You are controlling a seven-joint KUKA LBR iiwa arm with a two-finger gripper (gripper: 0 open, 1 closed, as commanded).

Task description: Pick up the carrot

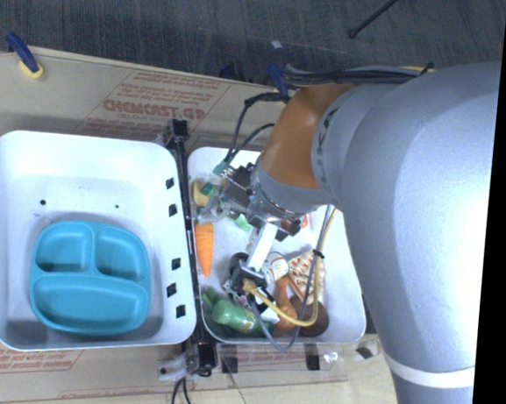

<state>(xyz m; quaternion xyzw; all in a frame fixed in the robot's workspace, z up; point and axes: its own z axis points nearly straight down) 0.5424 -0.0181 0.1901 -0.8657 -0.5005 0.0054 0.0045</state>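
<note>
Reaching tool: the gripper [229, 195] hangs low in the upper part of the right bin [348, 280], beneath the grey wrist (its opening cannot be told from this angle, and nothing is seen held in it).
Carrot: the carrot [203, 247] lies lengthwise along the right bin's left wall, just below the gripper in the view and apparently apart from it.
Neighbours: a green item [231, 314] and brown items [294, 290] crowd the bin's lower end, near the carrot's tip.
Left bin: the left bin [27, 168] holds a blue divided tray [92, 276], well apart.
Progress: approach judged made; the grasp is not yet done.
Remaining: align over the carrot, descend, close, lift clear.
</note>
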